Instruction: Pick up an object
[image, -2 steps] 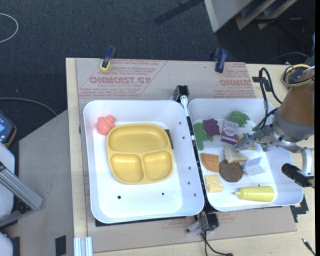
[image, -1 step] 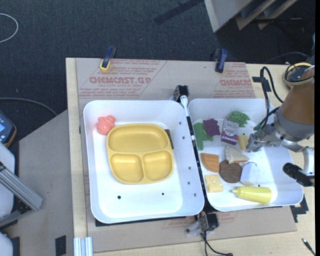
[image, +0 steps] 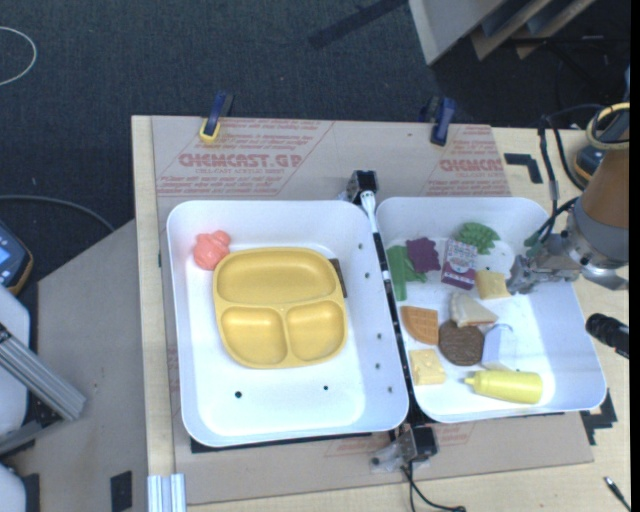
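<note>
Hovering low over the right shallow white bin (image: 560, 385), beside a pale yellow cheese-like block (image: 491, 285): grey two-finger gripper (image: 527, 277). Grasp state impossible to tell. Lying near the front: yellow plastic mustard bottle (image: 506, 384).

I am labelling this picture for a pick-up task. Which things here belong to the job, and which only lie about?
For the job:
gripper
yellow bottle
brown round piece
green leafy piece
purple piece
right bin

Lying about:
yellow divided plate
pink piece
left bin
blue clamps

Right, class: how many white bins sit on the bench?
2: the left bin holds a yellow divided plate; the right bin holds the small toy foods.
</note>
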